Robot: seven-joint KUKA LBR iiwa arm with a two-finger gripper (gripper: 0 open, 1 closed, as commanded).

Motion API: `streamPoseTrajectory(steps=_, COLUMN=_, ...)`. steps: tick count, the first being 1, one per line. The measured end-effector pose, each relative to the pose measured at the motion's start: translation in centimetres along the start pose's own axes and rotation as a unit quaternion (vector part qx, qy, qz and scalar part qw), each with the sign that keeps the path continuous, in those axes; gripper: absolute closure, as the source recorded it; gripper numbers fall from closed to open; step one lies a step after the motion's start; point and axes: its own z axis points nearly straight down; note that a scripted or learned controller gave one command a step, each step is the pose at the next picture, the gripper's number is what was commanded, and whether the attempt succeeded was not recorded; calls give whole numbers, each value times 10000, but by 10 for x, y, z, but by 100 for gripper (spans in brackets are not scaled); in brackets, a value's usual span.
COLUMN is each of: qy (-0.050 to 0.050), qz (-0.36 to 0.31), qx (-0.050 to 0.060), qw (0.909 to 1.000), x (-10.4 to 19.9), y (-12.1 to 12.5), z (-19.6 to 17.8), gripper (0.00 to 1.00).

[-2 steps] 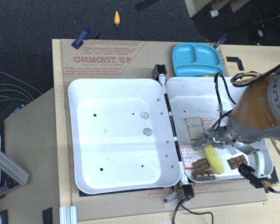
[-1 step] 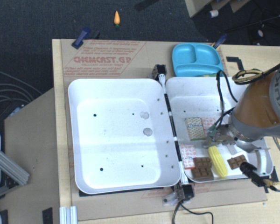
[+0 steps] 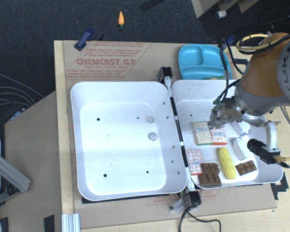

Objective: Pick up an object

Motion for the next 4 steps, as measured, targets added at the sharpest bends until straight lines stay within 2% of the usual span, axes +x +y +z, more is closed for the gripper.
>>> streamPoseTrajectory(steps=1, qy=-2, qz=1, qx=9, qw=10000, x=0, y=-1, z=1, gripper=0)
streamPoseTrajectory(steps=2, qy=-10, qz=-1, qx=-30, qw=10000, x=-30, y=39, z=97, gripper=0)
streamPoseTrajectory(steps=3, qy=-24, qz=6, qx=-52, qw=10000, x=-21, y=-14, z=97, gripper=0)
streamPoseTrajectory(steps=4, qy=-10, qz=5, qx=-68, qw=10000, x=-20, y=-13, z=86, gripper=100)
